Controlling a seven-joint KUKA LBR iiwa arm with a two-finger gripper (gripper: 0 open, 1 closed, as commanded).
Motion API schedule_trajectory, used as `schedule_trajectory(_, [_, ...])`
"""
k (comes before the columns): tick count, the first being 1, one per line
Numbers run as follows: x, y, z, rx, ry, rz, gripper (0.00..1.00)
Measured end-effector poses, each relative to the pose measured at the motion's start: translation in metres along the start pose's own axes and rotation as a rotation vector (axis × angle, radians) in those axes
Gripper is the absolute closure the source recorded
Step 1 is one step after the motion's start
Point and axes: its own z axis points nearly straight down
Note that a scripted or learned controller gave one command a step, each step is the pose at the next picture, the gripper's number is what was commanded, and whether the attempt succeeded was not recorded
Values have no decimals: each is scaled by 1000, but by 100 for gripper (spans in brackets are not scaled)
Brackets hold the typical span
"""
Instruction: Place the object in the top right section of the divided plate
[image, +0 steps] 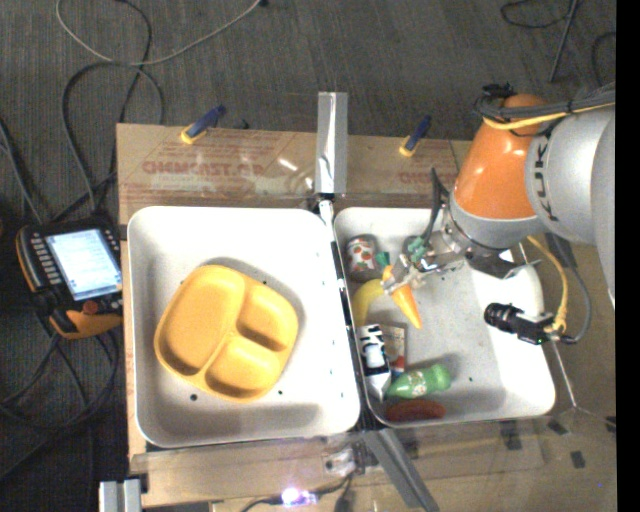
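Observation:
A yellow divided plate (228, 330) with three sections lies in the left white bin (150, 400), turned at a slant. My gripper (408, 270) hangs over the upper middle of the right bin (500, 380). Its tip sits right at the upper end of an orange carrot (407, 304), which points down and to the right. Whether the carrot is gripped is not visible. A yellow banana (368, 297) lies just left of the carrot.
The right bin also holds a small can (362, 255) at its upper left, a dark bottle (374, 350), a green item (418, 381) and a red sausage-like piece (413, 409) near the front. The wall between the bins (345, 300) separates gripper and plate.

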Motion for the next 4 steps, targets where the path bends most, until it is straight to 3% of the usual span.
schedule_trajectory(1, [80, -1, -6, 1, -3, -27, 100])
schedule_trajectory(2, [165, -41, 1, 5, -2, -89, 100])
schedule_trajectory(3, [229, -32, -14, 4, -3, -137, 100])
schedule_trajectory(4, [265, -21, 2, 5, -7, -187, 100])
